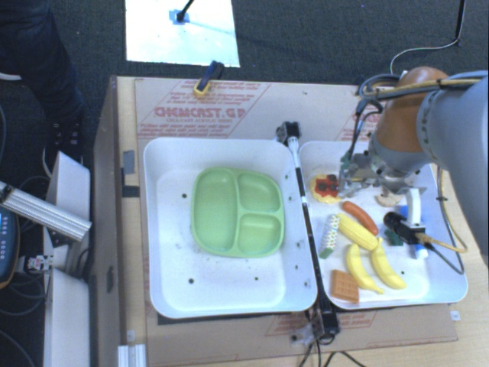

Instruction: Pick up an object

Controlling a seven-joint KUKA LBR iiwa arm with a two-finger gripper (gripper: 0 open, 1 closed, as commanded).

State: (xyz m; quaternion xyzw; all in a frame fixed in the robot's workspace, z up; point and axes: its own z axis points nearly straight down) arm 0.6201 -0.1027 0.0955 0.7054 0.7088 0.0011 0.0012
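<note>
In the bin (pixel 442 278) with the toy food, the tool (pixel 350 176) hangs low, just behind the red sausage (pixel 359 215), on the side away from the camera. The grey arm (pixel 416 132) bends down to it from the side of the sausage that is away from the green plate (pixel 237 211). I cannot tell if the tool is spread or pressed together; it is too dark and small to make out. I see nothing held in it.

The job is to pick up one thing, and any toy will do. I think the tool is this low because it is going for a toy close by. The nearest ones are the sausage and a yellow and red toy (pixel 327 187), which lies beside the sausage on the green plate's side. In front of the sausage, very close to it, lies a yellow corn (pixel 357 232). Further front are two bananas (pixel 361 269) side by side and a brown waffle (pixel 344 286). The toys lie flat and close together, so a grab could bump a neighbour or slip off a round one.

The green plate sits alone in the other bin (pixel 229 285), well apart from the sausage, past the wall between the bins.

Both bins rest on a table (pixel 114 205) covered with brown cardboard (pixel 252 107) with red letters. Around it is a dark floor (pixel 321 29), and a white sheet (pixel 153 29) lies there, far behind the sausage.
</note>
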